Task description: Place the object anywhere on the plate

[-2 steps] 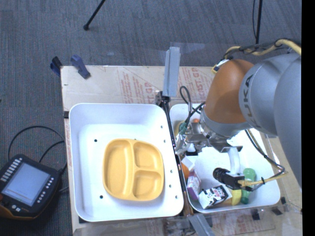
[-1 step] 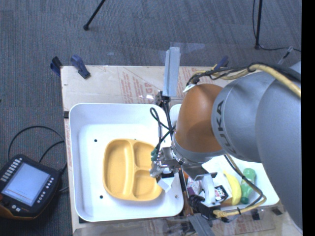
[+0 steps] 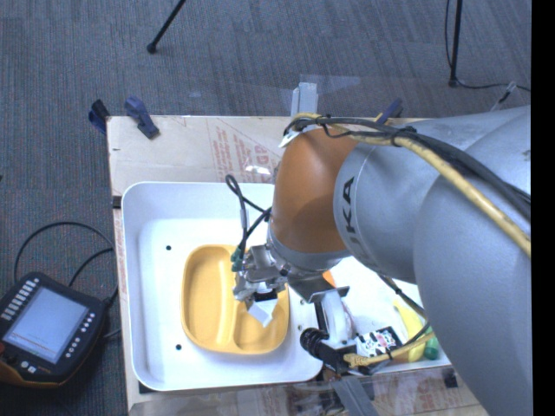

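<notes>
Over the right half of the yellow plate [image 3: 212,306], a small white object [image 3: 262,313] hangs just beneath the tool [image 3: 257,291]. It looks like a thin, pale scrap or small block, tilted with one corner pointing down. It appears to sit at the tool's tip, but from where I stand the wrist blocks the fingers, so I cannot tell whether the tool is clenched on it or merely above it.

Judging by its size and flat look, the object should be light and fairly stiff, easy to lift but also easy to knock askew or let slip. A pinch across its narrow sides, near the middle, seems the safest hold.

The plate is an oval, two-part dish lying in the left white bin [image 3: 147,232], nearer that bin's right wall and front edge. The grey arm with its orange band [image 3: 308,198] leans in across the right bin [image 3: 381,289], where a few bright items, one black-and-white packet [image 3: 377,341] and something yellow-green [image 3: 425,347], lie by the front edge. Cardboard covers the desk [image 3: 173,146] behind the bins.
</notes>
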Controlling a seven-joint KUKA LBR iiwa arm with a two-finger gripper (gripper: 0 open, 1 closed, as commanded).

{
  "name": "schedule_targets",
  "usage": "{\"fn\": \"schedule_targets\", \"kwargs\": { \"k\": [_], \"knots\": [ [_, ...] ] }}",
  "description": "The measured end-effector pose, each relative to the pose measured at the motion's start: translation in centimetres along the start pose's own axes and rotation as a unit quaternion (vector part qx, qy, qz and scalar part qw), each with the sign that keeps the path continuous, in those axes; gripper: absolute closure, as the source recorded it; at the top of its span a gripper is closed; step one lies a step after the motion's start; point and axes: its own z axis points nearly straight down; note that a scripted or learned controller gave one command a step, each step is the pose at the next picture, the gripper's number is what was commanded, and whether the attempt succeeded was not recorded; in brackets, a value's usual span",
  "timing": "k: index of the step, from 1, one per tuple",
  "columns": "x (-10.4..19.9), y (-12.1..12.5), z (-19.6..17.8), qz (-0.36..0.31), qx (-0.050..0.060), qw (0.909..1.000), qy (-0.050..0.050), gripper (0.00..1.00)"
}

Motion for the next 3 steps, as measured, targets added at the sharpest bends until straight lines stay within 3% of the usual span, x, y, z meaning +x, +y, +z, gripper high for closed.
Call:
{"fn": "schedule_targets", "kwargs": {
  "k": [1,3],
  "knots": [
    [-0.01,0.01,-0.01,0.000,0.000,1.0000,0.000,0.00],
    [-0.01,0.01,-0.01,0.000,0.000,1.0000,0.000,0.00]
  ]
}}
